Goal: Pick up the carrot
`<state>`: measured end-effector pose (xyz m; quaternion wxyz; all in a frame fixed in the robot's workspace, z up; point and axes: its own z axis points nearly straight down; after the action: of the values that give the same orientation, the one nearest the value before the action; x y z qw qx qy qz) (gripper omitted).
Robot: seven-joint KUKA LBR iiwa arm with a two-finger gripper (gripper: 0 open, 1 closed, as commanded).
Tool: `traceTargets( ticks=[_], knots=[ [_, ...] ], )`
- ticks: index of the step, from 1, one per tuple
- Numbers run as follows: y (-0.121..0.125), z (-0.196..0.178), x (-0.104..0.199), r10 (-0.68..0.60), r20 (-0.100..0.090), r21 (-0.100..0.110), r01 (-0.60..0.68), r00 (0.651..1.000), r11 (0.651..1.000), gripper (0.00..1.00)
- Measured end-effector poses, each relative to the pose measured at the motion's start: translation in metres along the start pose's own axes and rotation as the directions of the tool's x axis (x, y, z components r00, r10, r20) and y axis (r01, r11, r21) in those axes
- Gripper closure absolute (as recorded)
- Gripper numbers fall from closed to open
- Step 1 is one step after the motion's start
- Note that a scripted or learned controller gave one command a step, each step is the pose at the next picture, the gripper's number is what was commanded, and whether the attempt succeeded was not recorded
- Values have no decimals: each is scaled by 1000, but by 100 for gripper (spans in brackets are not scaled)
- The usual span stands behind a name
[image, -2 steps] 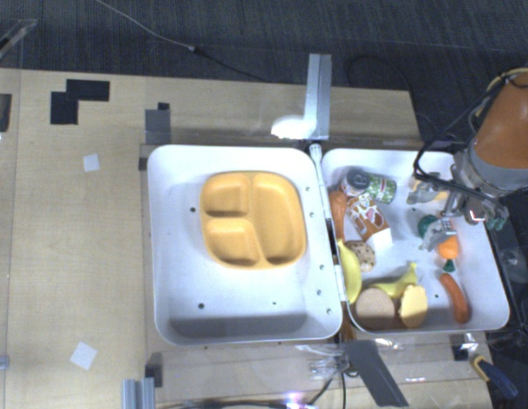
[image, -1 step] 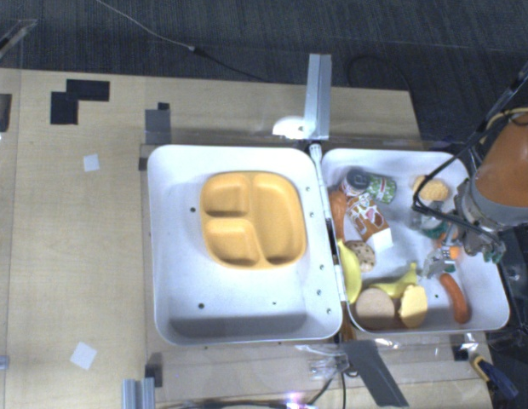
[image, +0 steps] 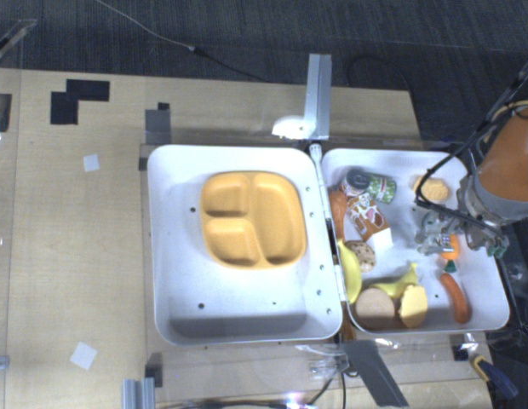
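Your sausage [image: 456, 297] lies at the right bin's [image: 499, 313] 5 o'clock | gripper [image: 436, 233] at 3 o'clock, grip state unclear | carrot [image: 451, 247] just beside it

text: none legible | can [image: 372, 185] and packet [image: 364, 216]: print unreadable

The grey arm [image: 507, 164] reaches in from the right, its orange band above the wrist. The gripper [image: 436, 235] hangs at its left end, pointing down and leftward, metal parts clustered just right of its tips.
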<state>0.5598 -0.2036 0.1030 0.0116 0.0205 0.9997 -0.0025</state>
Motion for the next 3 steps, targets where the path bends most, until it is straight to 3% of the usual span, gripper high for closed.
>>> traceTargets(
  ticks=[1, 2, 3],
  knots=[
    [30, -43, 30, -66, -12, -4, 66, 998, 998, 100],
    [17, -3, 68, -538, -11, -12, 538, 843, 843, 100],
    [42, -115, 50, -550, -3, -4, 550, 835, 835, 100]
  ],
)
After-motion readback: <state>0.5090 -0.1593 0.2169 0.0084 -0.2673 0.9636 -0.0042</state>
